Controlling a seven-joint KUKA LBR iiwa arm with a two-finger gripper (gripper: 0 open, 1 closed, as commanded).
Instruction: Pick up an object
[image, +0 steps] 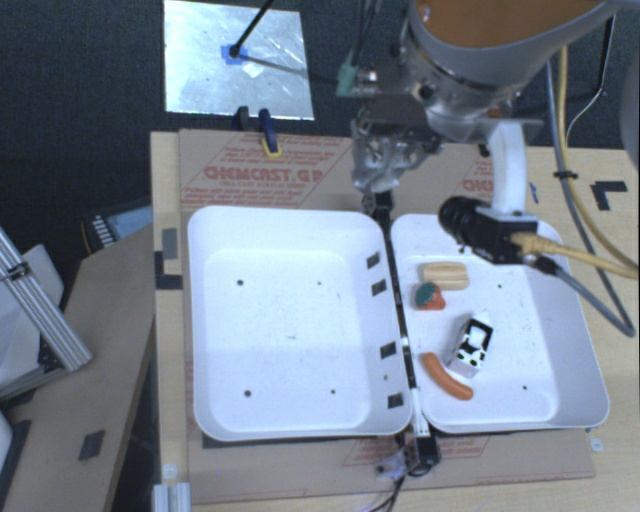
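My gripper hangs high above the far end of the divider between the two bins, and nothing shows between its fingers. In the right bin lie a tan bread-like block, a small red and green strawberry-like piece, a white box with black patches and an orange-red sausage. All of them sit near the bin's left half, well below and to the right of the gripper.
The left bin stands beside the right one, with black clips along the shared rim. A shiny metal sheet lies beyond the bench at the back. Yellow cables trail across the right bin's far side.
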